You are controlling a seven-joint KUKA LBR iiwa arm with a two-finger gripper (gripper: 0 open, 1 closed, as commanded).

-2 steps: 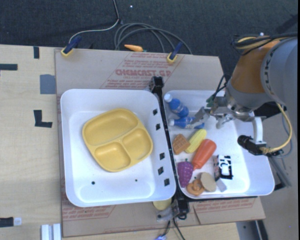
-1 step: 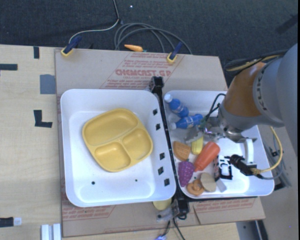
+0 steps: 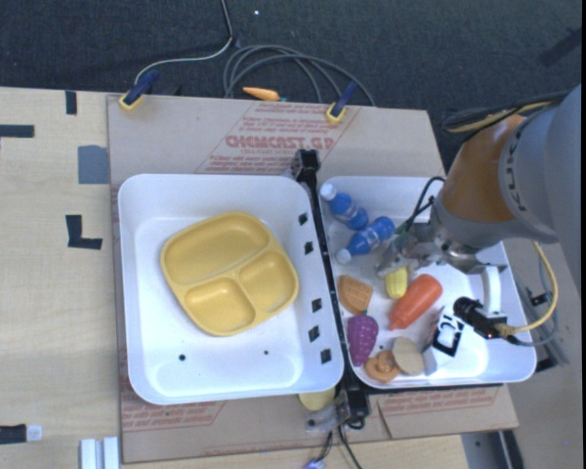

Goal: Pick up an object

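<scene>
So my gripper (image 3: 398, 258) was down low in the right bin (image 3: 513, 364), parked right over the pile of toy food, and honestly I couldn't tell from that slanted view how it was set or whether it had anything, since the wrist blocked it. The closest thing was the little yellow piece (image 3: 397, 283), sitting just below the tool and practically touching it. Right beside that piece, on the side away from the divider (image 3: 320, 262), lay the orange carrot (image 3: 415, 301), with its long axis running diagonally, fat end pointing up toward the gripper and tip down toward the bin's near wall. The two blue bottles (image 3: 359, 225) were just on the far side of the yellow piece, toward the divider. Further down from it sat a tan bread-looking bit (image 3: 355, 293), a purple thing (image 3: 361, 336), and a couple of small brownish pieces (image 3: 395, 360) near the front rim. My guess was the yellow piece or the carrot's top end was the target, so barely any travel needed, mostly a straight drop. The yellow divided plate (image 3: 230, 272) sat alone in the left bin (image 3: 142, 360), well away from all this.
</scene>
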